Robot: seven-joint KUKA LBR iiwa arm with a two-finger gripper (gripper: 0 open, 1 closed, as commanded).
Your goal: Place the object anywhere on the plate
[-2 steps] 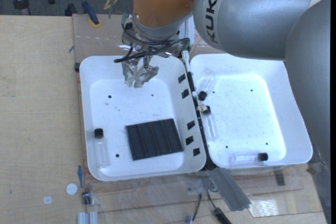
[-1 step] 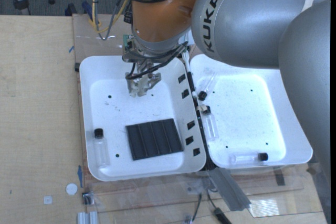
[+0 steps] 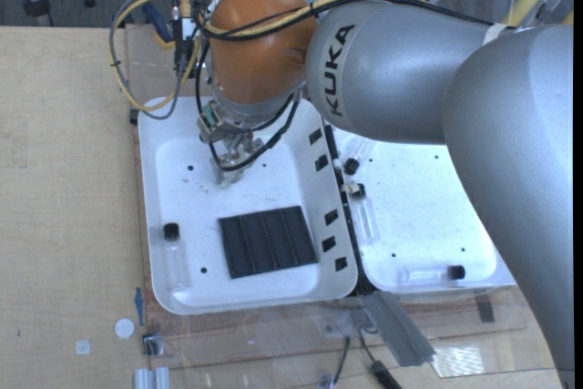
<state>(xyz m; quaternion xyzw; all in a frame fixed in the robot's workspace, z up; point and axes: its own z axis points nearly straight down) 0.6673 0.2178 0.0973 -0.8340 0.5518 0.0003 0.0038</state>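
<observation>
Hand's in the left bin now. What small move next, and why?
Probably shift the hand toward the small black-capped vial by the left bin's left wall. I cannot tell that the hand holds anything, it sits over bare floor beyond the dark ribbed plate, and the plate bears nothing yet.

Fixed overhead camera, slanted down (fairly close), both white bins (image 3: 164, 287) in frame
</observation>
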